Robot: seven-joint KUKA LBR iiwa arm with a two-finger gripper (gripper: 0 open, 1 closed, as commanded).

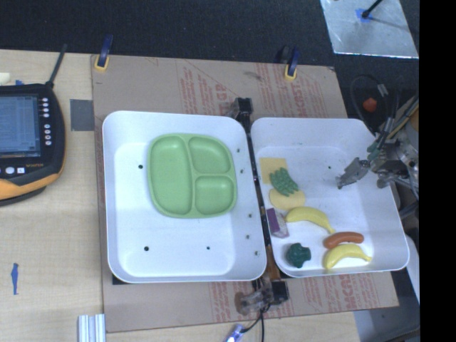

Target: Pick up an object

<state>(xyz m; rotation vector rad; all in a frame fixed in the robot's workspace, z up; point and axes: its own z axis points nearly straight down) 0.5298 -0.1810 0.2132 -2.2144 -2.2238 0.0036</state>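
Camera view: The pincer (354,172) hung over the bare right part of the right bin (322,132), near the worktop's right edge, apart from every item. Whether it was spread or pressed together could not be told at that size, and nothing showed between its tips.

The toy food lay along that bin's left and front sides: a yellow slab (271,167) under a green bunch (284,182), a banana (311,217), a purple piece (276,223), a dark green floret (298,254), and a sausage (343,239) touching a second banana (346,256) at the front right corner. The left bin (121,191) carried a green divided plate (192,175).

The work appeared to stand at the approach, no object yet chosen or gripped. The next move would call for travel toward the front left, then a descent squarely over one piece, the first banana seeming least crowded.
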